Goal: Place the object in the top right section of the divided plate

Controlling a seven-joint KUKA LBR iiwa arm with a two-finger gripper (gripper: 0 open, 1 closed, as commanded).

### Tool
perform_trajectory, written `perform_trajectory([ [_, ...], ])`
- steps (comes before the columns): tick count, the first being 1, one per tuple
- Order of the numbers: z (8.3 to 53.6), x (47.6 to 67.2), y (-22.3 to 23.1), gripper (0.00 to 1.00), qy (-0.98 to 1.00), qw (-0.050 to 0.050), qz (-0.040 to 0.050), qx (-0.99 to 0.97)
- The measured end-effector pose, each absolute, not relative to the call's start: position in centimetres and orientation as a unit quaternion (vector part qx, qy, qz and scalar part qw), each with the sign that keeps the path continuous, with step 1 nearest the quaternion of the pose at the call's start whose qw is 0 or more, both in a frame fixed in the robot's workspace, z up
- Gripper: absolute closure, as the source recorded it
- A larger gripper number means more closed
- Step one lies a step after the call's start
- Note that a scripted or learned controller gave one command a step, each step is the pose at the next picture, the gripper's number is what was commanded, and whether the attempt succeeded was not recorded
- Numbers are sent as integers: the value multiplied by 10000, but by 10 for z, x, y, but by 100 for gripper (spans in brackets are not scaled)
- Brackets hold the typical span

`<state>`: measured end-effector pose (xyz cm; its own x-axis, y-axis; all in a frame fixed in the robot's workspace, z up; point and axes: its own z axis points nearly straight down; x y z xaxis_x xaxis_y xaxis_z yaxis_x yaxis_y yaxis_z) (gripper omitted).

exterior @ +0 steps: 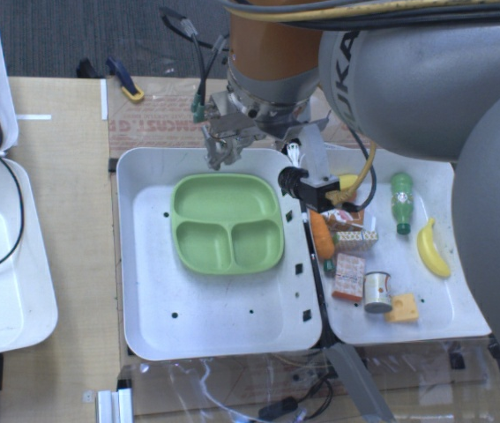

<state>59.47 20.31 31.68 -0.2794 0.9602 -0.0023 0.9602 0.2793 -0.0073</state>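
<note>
A light green divided plate (pixel 223 203) lies in the middle of the left bin (pixel 148 324), with one wide section at the back and two smaller ones at the front. All its sections look bare. My gripper (pixel 221 155) hangs just past the plate's far rim, over the bin's back wall, under the orange wrist band. I see nothing under the gripper. The loose objects all lie in the right bin (pixel 466 311), apart from the gripper.
The right bin holds an orange carrot (pixel 322 233) by the divider, a green bottle (pixel 400 203), a banana (pixel 432 248), a small can (pixel 376 291), a cheese wedge (pixel 402 308) and a red-white box (pixel 348 277). The grey arm covers the upper right.
</note>
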Motion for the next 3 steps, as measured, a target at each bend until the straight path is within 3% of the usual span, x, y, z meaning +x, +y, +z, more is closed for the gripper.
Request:
perform_trajectory([
  [1, 439, 564, 204, 100, -8214, 3, 25, -5704],
  [2, 438, 639, 211, 100, -8158, 5, 30, -5784],
  [3, 407, 661, 178, 100, -7624, 11, 38, -6471],
])
